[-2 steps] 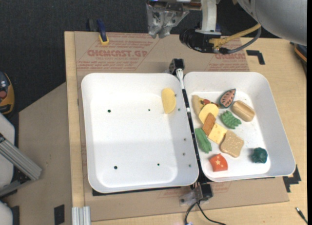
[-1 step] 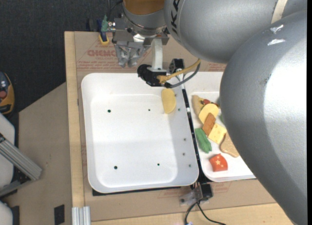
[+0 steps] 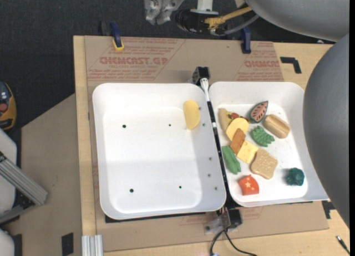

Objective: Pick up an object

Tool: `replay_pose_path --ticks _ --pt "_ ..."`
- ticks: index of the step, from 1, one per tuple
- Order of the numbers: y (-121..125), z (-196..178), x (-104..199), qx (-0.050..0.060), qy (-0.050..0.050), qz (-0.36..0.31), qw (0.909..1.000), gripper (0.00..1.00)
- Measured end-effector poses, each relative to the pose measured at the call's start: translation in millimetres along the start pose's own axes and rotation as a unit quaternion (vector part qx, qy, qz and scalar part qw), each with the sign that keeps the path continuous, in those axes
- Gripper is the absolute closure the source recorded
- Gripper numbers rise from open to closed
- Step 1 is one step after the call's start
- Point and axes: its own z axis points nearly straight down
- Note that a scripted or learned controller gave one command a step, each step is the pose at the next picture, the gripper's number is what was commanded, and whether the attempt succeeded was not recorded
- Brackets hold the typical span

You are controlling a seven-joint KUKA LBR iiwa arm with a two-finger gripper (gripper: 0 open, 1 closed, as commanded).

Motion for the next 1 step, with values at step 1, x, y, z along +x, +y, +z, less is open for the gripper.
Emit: replay_pose_path --ticks 1 --pt "-4.5 107.9 -1.2 0.016 -0.005 0.001 0.9999 1.0"
